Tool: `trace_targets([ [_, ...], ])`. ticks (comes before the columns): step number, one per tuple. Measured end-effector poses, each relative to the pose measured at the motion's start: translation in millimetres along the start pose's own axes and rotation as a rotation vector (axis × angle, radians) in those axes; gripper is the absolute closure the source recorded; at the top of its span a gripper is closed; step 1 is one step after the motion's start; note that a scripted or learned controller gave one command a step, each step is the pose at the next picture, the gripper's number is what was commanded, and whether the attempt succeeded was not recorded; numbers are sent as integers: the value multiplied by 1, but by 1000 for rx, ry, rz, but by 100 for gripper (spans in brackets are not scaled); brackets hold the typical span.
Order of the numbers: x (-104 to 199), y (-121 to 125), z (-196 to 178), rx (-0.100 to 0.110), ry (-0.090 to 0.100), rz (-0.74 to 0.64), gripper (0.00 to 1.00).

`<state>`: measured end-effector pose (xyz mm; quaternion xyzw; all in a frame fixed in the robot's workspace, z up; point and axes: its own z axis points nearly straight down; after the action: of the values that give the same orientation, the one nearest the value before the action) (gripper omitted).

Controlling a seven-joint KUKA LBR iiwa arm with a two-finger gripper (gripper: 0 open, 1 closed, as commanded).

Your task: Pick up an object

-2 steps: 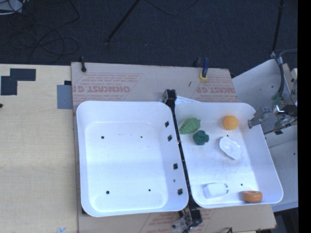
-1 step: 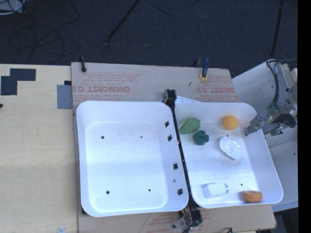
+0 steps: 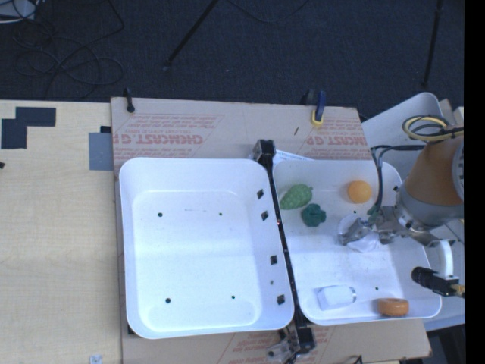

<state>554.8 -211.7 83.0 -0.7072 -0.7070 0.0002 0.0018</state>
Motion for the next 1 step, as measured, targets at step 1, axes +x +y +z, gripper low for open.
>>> trace_targets([
  [1,-1,1,-5,-3,-1,2,0],
])
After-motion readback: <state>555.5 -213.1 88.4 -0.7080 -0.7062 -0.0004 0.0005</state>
